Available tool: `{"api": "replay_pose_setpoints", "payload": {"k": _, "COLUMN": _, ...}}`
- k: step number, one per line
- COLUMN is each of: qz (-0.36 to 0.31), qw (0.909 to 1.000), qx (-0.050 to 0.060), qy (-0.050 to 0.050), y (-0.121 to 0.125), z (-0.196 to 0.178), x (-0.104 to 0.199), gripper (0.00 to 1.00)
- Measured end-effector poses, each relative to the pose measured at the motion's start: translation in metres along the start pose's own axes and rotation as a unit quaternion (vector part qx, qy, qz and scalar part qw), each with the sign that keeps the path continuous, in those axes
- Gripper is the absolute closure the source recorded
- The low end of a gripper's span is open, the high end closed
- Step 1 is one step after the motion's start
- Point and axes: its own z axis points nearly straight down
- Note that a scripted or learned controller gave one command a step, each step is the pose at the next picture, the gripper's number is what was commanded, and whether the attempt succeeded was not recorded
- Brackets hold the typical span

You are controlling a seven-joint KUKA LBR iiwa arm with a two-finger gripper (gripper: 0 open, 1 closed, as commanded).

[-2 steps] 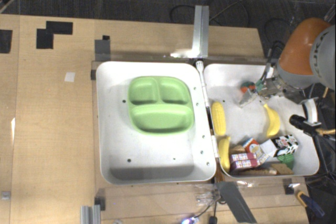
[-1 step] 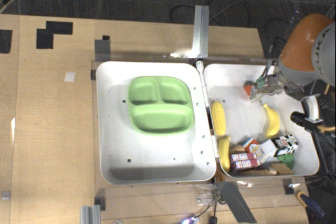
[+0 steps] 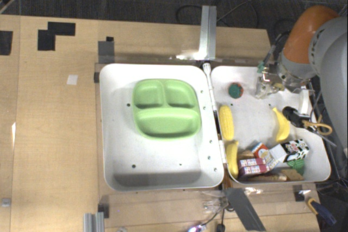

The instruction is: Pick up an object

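The gripper point(image 3: 265, 83) hung over the right bin's point(image 3: 246, 117) far side, its opening impossible to judge, just right of a small green ball point(image 3: 235, 90). A descent risked missing the ball or nudging it away.

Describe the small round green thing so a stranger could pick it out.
Look in the right bin, toward its far end, beside the gripper. The small round green object lies alone on bare white floor; the others are long and yellow or piled at the near end.
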Motion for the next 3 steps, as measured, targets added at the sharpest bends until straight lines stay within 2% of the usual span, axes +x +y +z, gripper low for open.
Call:
{"api": "replay_pose_setpoints", "payload": {"k": 1, "qz": 0.000, "qw": 1.0000, "qx": 0.000, "qy": 0.000, "y": 0.000, "z": 0.000, "x": 0.000, "gripper": 0.00}}
{"api": "replay_pose_setpoints", "payload": {"k": 2, "qz": 0.071, "qw": 0.9974, "qx": -0.001, "qy": 0.001, "y": -0.023, "z": 0.000, "x": -0.007, "gripper": 0.00}}
{"api": "replay_pose_setpoints", "payload": {"k": 3, "qz": -0.057, "qw": 0.9984, "qx": -0.004, "qy": 0.000, "y": -0.063, "z": -0.002, "x": -0.024, "gripper": 0.00}}
